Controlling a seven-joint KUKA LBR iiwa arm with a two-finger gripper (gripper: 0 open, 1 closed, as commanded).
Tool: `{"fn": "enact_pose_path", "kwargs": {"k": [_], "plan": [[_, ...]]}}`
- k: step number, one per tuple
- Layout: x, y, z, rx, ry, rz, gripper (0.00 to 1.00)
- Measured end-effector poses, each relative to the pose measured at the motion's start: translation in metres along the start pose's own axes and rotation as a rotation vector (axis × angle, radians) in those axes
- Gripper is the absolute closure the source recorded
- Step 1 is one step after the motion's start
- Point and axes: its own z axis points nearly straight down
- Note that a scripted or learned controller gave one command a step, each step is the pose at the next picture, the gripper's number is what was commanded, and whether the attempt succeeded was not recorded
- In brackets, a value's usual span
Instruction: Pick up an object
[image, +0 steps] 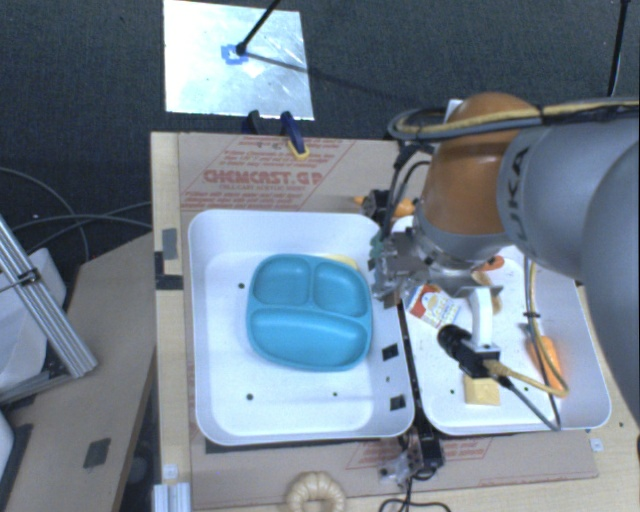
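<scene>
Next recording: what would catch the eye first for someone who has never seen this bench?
A blue divided plate lies in the middle of the left bin. The big grey arm with its orange band looms over the seam between the bins, its pincer low by the plate's right edge. Smaller things are scattered in the right bin, among them a yellow block and an orange stick.

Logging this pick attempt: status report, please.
End effector at the divider between bins. Blue plate lies in view-left bin. Packet, tan block, orange piece in view-right bin. Arm covers part of that bin.
</scene>
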Motion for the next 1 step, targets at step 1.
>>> {"fn": "enact_pose_path", "kwargs": {"k": [1], "plan": [[0.0372,-0.0059,0.0162,0.002,-0.001,0.004,1.0]]}}
